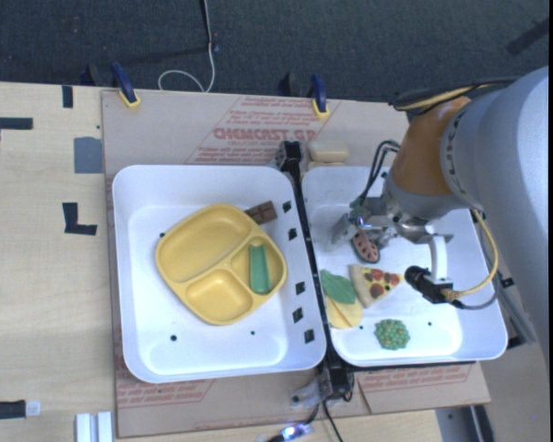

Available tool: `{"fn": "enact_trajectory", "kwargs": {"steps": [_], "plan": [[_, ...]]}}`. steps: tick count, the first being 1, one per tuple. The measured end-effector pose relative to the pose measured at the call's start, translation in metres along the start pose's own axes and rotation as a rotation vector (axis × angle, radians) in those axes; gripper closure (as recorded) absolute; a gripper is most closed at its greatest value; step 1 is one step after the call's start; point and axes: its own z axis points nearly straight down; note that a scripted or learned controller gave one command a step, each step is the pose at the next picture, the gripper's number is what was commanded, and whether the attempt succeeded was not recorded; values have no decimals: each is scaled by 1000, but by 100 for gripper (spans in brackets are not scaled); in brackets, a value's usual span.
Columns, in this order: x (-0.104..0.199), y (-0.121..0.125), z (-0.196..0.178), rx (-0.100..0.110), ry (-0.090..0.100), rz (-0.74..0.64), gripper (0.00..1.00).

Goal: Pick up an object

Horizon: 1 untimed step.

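The grey arm (498, 145) enters from the right and bends down over the right bin (470, 339), its orange band (422, 150) just above the wrist. The gripper (367, 238) points down into the upper left part of this bin, close to the black divider (300, 247) that separates the two bins. A small red-brown object with dark spots (365, 245) lies directly at the fingertips; whether the jaws are parted or closed, and whether they grip it, cannot be told from this angle. A black cable end (424, 284) with a yellow cable (484, 288) hangs from the wrist on the side away from the divider.

Toward the near edge from the gripper lies a pizza slice toy (375, 284). Between this slice and the divider lie a green leaf-shaped piece (338, 287) and a yellow piece (344, 314), partly overlapping. A green broccoli toy (392, 333) sits nearer the front rim of the right bin.

Across the divider, the left bin (138, 339) holds a yellow compartment plate (203, 256) with a green cylinder (258, 269) resting in the compartment nearest the divider. A small brown block (262, 214) touches the plate's far edge. Both bins rest on a cardboard sheet (212, 127).
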Motion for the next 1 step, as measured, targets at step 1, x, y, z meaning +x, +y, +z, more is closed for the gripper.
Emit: {"fn": "enact_trajectory", "kwargs": {"steps": [1], "plan": [[-12,-81,-2,-1,1,6,0]]}}
